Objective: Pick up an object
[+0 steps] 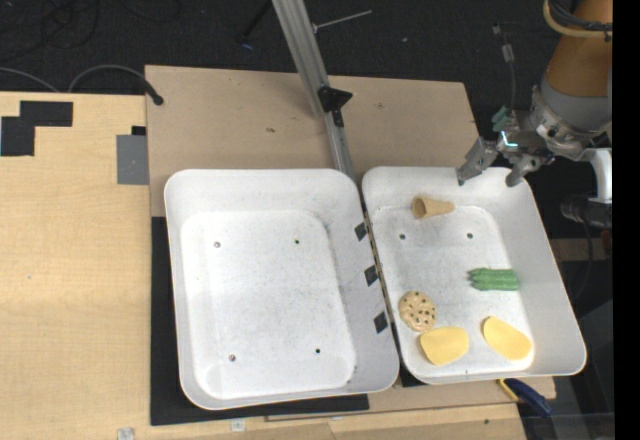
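Note:
The right bin [560, 313] holds a tan cone-shaped piece [432, 207] near its back, a green ridged piece [494, 279] at mid right, a round speckled cookie [417, 309] near the front left, and two yellow pieces [443, 345] [507, 338] at the front. My gripper [496, 166] hangs over the bin's back right rim, open, its two dark fingers spread with nothing between them. It is to the right of and behind the cone.
The left bin [190, 278] lies beside the right one, with black clips [371, 274] along the seam. A slanted metal rail [303, 48] rises behind the bins. Brown board and a wooden bench surround them.

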